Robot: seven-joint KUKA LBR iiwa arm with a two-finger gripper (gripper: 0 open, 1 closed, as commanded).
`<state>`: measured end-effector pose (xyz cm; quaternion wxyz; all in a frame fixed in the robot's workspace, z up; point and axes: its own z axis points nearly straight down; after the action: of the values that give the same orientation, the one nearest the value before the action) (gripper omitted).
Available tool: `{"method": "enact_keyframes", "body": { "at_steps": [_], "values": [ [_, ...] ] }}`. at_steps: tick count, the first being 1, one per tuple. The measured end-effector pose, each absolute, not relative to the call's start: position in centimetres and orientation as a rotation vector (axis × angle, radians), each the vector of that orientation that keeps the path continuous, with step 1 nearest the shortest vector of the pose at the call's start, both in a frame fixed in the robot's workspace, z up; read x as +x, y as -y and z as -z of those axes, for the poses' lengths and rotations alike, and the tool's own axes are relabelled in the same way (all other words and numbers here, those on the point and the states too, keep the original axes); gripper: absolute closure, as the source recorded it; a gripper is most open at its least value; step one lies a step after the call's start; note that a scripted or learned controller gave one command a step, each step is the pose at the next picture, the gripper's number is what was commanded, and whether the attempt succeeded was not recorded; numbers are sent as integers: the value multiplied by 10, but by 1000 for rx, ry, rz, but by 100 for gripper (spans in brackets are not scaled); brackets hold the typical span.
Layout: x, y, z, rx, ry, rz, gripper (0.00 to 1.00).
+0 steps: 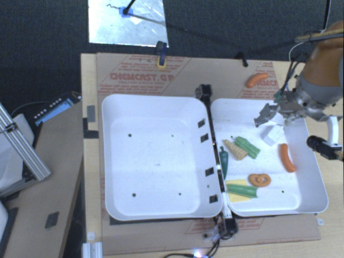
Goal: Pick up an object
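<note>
Reaching in from the right, the pincer hangs over the far part of the right bin, its fingers spread and gripping nothing. A white block lies just below it. Nearer the camera from it sit a green pod, a pretzel and an orange sausage. Another sausage lies beyond it, outside the bin.
</note>
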<state>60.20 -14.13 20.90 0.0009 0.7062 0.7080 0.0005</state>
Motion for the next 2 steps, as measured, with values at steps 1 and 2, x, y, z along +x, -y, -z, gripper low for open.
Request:
{"method": "enact_keyframes", "body": {
  "at_steps": [1,2],
  "values": [
    [603,141,-220,2213,-2224,-5,100],
    [644,152,-480,2200,-2215,-18,100]
  ]
}}
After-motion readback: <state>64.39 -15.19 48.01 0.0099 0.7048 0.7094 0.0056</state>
